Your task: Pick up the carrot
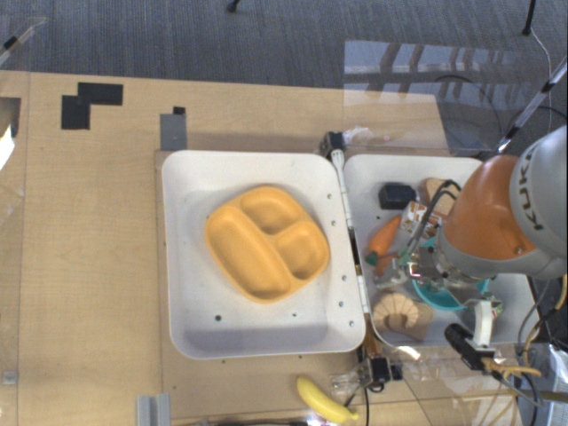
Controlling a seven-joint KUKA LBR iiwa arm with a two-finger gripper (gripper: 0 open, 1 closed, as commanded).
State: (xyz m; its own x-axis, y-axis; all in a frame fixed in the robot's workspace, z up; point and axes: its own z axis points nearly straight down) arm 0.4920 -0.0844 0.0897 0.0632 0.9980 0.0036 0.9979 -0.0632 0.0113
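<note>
Carrot (386, 235) lies slanted in the right bin (359, 185), near its left wall, w/ the tool (410, 257) low just beside it, prob. lining up a grab. Can't tell if the tool is wide or narrow. Yellow divided tray (266, 241) sits in the left bin (191, 327).

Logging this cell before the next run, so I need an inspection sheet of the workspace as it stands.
Surface: wooden bench, two white bins side by side.
Job's things: carrot in right bin, near its left wall.
Clutter: yellow divided tray in left bin; black block, teal bowl, tan ridged item; banana on bench.
Grippers: gripper beside the carrot.
Cables: wires at the wrist.
Surroundings: grey carpet.
</note>
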